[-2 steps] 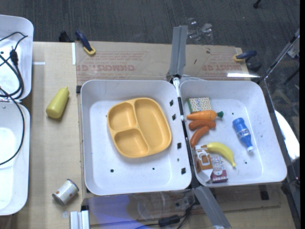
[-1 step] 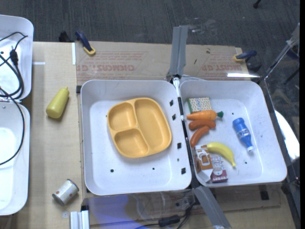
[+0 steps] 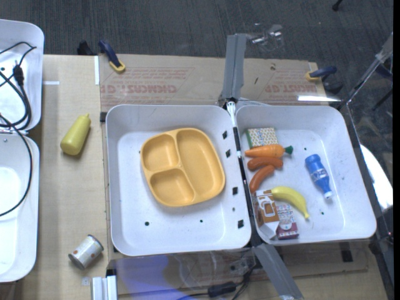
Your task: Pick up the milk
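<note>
The milk [image 3: 278, 217] is a small white carton with red and brown print. It lies flat in the right bin [image 3: 350, 230], near the bin's front left corner. A yellow banana [image 3: 291, 199] rests just behind it, and the banana's left end overlaps the carton's top edge.
Behind the milk in the right bin lie two sausages [image 3: 262, 169], a carrot [image 3: 265, 150] and a green patterned box [image 3: 261, 136]; a blue bottle [image 3: 317, 174] lies to the right. A yellow divided plate [image 3: 182, 165] sits in the left bin [image 3: 125, 224]. A mustard bottle [image 3: 75, 135] and a can [image 3: 85, 250] lie on the bench.
</note>
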`<state>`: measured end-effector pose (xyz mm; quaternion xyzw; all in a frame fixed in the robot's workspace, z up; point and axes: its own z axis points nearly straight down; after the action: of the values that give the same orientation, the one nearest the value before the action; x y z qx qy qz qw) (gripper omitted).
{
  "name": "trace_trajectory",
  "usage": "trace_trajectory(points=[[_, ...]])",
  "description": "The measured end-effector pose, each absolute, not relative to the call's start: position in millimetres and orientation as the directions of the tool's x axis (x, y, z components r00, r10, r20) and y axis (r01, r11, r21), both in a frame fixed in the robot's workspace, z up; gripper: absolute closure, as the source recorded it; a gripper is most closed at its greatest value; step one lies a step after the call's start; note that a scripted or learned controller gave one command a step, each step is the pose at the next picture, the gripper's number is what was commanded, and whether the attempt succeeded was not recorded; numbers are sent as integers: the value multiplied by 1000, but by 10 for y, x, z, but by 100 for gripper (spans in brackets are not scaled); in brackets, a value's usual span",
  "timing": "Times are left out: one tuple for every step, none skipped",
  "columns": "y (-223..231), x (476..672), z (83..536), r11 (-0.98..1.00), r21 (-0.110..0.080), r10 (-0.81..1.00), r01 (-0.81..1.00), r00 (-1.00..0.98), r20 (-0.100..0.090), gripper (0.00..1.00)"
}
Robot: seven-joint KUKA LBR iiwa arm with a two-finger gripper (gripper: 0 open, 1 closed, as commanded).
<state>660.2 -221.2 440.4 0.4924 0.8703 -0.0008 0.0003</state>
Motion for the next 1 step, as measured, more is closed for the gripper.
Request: trace_trajectory(points=[[-1749,5142,3925,568,-1,823,823,-568,-1,100]])
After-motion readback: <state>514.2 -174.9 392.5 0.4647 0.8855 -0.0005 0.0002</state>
